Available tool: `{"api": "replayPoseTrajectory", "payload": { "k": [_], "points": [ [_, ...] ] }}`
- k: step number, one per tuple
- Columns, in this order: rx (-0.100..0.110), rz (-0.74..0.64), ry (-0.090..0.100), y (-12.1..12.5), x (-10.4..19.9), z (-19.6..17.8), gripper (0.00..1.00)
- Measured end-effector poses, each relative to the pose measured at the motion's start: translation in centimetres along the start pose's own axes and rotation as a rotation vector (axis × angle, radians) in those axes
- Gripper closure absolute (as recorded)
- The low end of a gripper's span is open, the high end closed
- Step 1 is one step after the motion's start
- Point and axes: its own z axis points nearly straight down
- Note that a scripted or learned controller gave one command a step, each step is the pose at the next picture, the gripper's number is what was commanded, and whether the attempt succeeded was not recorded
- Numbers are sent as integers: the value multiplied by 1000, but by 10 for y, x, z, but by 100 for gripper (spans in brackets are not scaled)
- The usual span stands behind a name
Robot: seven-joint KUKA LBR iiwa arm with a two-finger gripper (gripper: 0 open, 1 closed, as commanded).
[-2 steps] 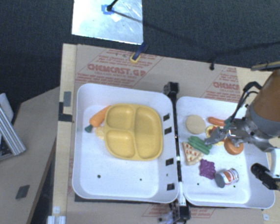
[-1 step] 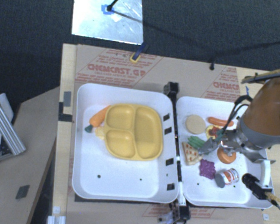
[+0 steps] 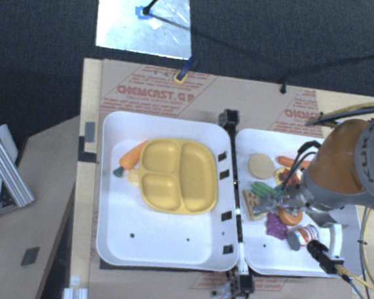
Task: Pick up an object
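The grey arm (image 3: 363, 162), with its orange band above the wrist, reaches in from the right and bends down over the right-hand white bin (image 3: 255, 260). Its wrist hangs low over the cluster of toy food in that bin, and the gripper (image 3: 280, 204) sits right among the pieces, near the bin's middle. The metal head there is small and partly hidden by the wrist, so I cannot tell how the fingers stand or whether anything lies between them.

The things to pick from lie close together in the right bin. A round tan cookie-like disc (image 3: 261, 165) lies toward the far left part. Below it are a green piece (image 3: 261, 188) and a waffle-patterned tan wedge (image 3: 254, 204) near the divider. A purple lump (image 3: 276, 225) lies just below the gripper, touching or nearly touching an orange round piece (image 3: 291, 218). A small can-like piece (image 3: 300, 236) with red and white lies toward the near side. An orange-red bit (image 3: 286, 161) shows at the far side, beside the arm.

The left white bin (image 3: 112, 243) holds a yellow divided plate (image 3: 174, 175) with three compartments, and a toy carrot (image 3: 131, 155) lies against the plate's left rim. Both bins sit on the desk (image 3: 153, 90).
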Motion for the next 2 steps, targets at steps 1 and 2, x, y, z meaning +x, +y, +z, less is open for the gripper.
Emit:
{"api": "replayPoseTrajectory", "payload": {
  "k": [1,2],
  "points": [
    [-8,-1,0,4,-1,3,0],
    [-20,-1,-4,7,-2,-10,100]
  ]
}}
